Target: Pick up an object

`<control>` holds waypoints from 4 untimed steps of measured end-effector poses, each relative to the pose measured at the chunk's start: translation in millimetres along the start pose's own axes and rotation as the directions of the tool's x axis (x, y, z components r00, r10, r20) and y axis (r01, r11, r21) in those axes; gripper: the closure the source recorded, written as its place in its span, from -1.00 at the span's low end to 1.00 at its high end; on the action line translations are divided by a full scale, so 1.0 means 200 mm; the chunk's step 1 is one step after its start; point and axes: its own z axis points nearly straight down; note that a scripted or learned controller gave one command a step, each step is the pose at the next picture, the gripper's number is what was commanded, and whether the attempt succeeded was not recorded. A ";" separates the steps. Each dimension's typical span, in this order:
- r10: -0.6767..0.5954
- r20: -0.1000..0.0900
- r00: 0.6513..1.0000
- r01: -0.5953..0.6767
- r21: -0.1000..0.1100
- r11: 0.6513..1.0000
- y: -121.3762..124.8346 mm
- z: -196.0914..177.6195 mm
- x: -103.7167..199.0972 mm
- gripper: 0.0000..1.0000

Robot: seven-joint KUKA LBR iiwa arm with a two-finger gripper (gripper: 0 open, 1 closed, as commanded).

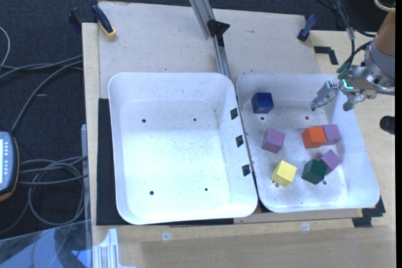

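open floor around blue cube [262, 102]; other blocks [314, 136] crowded

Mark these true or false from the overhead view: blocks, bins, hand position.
1. All the blocks lie in the right bin. True.
2. The hand grips the blue block. False: the blue block lies apart from it, on the bin floor to its left in the view.
3. The orange block touches a purple block. True.
4. The yellow block sits in the left bin. False: it is in the right bin, near the front edge.
5. The green block is stacked on the yellow block. False: they lie side by side, apart.
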 end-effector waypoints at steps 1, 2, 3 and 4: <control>-0.001 0.001 1.000 0.001 -0.005 1.000 0.00 -0.01 0.00 -1.00; -0.001 0.000 1.000 0.001 0.000 1.000 0.02 0.20 0.01 -1.00; -0.001 0.007 1.000 0.001 -0.013 1.000 0.03 0.49 0.00 -1.00; -0.003 0.005 1.000 0.003 -0.014 1.000 0.04 0.57 0.00 -1.00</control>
